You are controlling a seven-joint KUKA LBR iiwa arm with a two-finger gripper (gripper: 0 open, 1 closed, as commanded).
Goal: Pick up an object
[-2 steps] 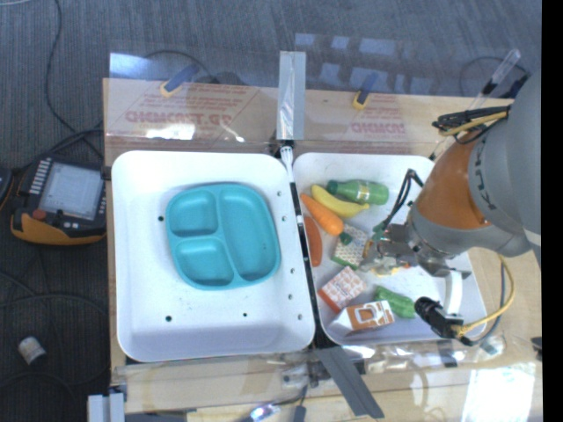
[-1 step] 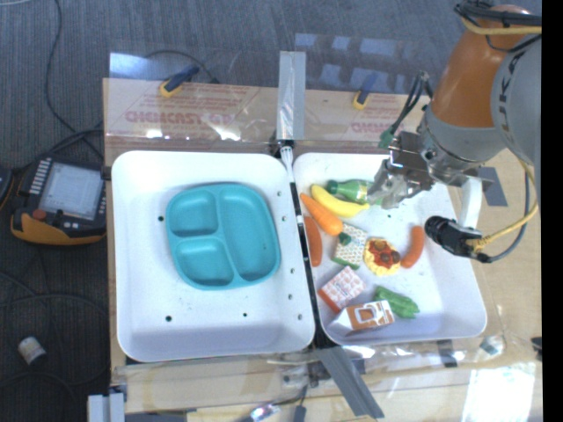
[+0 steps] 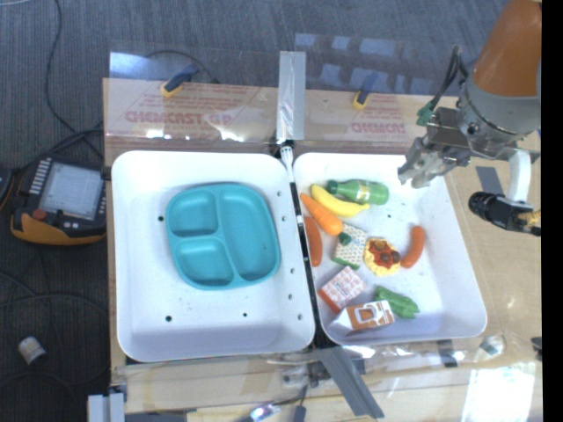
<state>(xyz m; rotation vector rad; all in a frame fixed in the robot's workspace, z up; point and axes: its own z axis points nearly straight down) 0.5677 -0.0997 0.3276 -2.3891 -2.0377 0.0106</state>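
Note:
My gripper (image 3: 417, 172) hangs over the back right corner of the right bin (image 3: 462, 262), above its floor, with nothing between its fingers. To its left lies a green bottle (image 3: 359, 191) beside a yellow banana (image 3: 337, 203) and an orange carrot (image 3: 321, 214). Further forward sit a checkered block (image 3: 350, 245), a small pizza slice (image 3: 383, 255), a red sausage (image 3: 413, 245), a pink wafer (image 3: 342, 284), an orange carton (image 3: 369, 316) and a green pepper (image 3: 398, 302).
The left bin (image 3: 141, 315) holds a turquoise compartment plate (image 3: 222, 236). A second orange sausage (image 3: 315, 240) lies against the divider between the bins. Bare bin floor shows in the right bin's back right area under the gripper.

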